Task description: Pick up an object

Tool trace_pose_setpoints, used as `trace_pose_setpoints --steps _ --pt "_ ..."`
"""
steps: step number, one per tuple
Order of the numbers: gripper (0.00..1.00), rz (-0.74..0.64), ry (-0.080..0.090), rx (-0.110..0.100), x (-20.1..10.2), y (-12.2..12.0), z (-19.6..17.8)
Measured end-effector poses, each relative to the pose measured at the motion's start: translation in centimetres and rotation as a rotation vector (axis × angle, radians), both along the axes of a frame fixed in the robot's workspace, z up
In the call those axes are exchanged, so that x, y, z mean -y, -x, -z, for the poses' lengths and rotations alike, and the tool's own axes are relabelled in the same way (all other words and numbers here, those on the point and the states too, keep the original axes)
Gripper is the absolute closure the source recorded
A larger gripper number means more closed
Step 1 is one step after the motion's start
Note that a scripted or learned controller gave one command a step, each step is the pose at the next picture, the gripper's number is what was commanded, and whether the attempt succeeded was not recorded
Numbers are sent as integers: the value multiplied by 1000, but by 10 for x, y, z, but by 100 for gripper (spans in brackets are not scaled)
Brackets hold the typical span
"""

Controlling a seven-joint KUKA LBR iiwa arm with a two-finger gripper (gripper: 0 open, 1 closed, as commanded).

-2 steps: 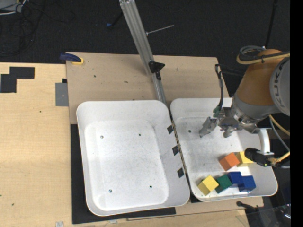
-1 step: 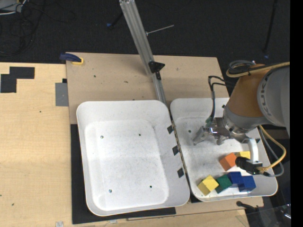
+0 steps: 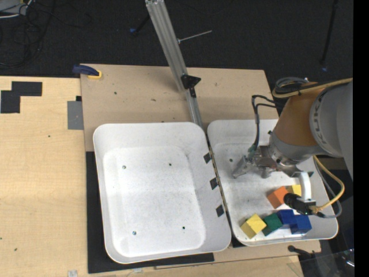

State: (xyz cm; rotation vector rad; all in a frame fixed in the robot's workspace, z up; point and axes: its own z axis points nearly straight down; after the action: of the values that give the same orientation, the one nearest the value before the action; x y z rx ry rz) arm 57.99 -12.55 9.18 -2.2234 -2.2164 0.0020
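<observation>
Tool (image 3: 242, 169) hangs low over the right bin (image 3: 230, 137), fingers spread, gripping nothing.

We see a light wooden bench (image 3: 173, 94) with dark rectangular patches at its left. A black mat (image 3: 92, 212) lies beneath the bins. A slanted aluminium rail (image 3: 170, 42) rises from the bench toward a dark floor (image 3: 259, 22) strewn with cables (image 3: 17, 4).

arm (image 3: 323, 120) cut off at right edge, covering right bin's (image 3: 230, 137) far corner
</observation>
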Motion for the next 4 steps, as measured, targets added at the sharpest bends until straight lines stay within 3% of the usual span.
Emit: trace_pose_setpoints --steps 1,4 --pt "100 8 -1 -1 1 0 -10" --pt "100 -5 1 5 0 -10 -170"
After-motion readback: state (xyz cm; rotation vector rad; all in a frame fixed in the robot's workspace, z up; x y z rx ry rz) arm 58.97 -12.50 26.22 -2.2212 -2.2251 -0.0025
